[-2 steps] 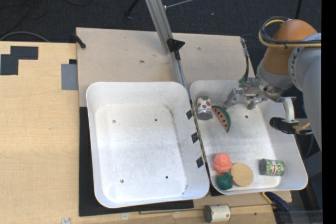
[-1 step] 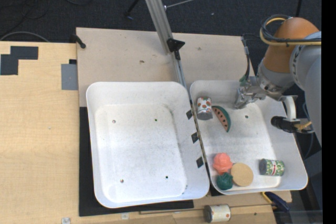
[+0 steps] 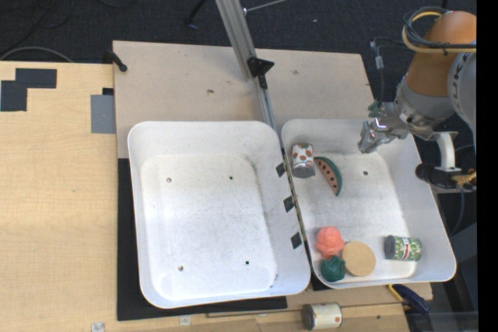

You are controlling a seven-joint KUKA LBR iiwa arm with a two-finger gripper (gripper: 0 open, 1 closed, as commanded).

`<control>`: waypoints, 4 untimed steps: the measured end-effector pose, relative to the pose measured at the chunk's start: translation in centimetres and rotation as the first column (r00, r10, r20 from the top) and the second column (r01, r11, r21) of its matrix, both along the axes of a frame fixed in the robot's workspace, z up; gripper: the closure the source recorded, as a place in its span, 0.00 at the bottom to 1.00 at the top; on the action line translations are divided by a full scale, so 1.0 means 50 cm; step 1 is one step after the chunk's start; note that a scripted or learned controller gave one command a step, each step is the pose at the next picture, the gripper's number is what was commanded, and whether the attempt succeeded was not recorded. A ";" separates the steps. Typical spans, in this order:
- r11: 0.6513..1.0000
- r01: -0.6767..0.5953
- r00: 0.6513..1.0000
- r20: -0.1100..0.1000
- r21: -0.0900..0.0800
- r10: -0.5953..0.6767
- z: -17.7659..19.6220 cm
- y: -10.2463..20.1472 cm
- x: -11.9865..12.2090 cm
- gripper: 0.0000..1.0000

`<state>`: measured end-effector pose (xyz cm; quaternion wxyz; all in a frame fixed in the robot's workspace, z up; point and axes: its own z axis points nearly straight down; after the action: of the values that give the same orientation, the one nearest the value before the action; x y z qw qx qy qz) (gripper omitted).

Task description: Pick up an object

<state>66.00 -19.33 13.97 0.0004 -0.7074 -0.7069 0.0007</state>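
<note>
The right bin (image 3: 424,198) holds several small objects. A small can with a red and white label (image 3: 302,160) lies near its left wall, with a watermelon-slice toy (image 3: 331,174) beside it. Near the front sit a pink-orange lump (image 3: 330,240), a dark green item (image 3: 333,268), a tan round disc (image 3: 359,258) and a green-labelled can on its side (image 3: 402,248). My gripper (image 3: 369,141) hangs over the bin's back part, right of the watermelon toy and apart from every object. Nothing shows between its fingers.
The left bin (image 3: 156,159) lies beside the right one. A slanted aluminium bar (image 3: 236,27) rises from the divider toward the back. A small cylinder (image 3: 321,316) lies on the bench in front of the bins. Cables and the arm's body (image 3: 436,66) stand at the right.
</note>
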 end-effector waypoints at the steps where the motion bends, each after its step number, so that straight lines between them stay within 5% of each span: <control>1: 1.000 0.001 1.000 0.000 0.000 -0.001 0.082 -0.001 -0.009 1.00; 2: 1.000 -0.001 1.000 0.000 0.000 0.001 0.143 -0.003 -0.008 1.00; 4: 1.000 -0.005 1.000 -0.009 0.004 0.006 0.124 0.193 -0.064 1.00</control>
<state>62.81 -9.69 20.15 0.0048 -0.7054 -0.7088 0.0024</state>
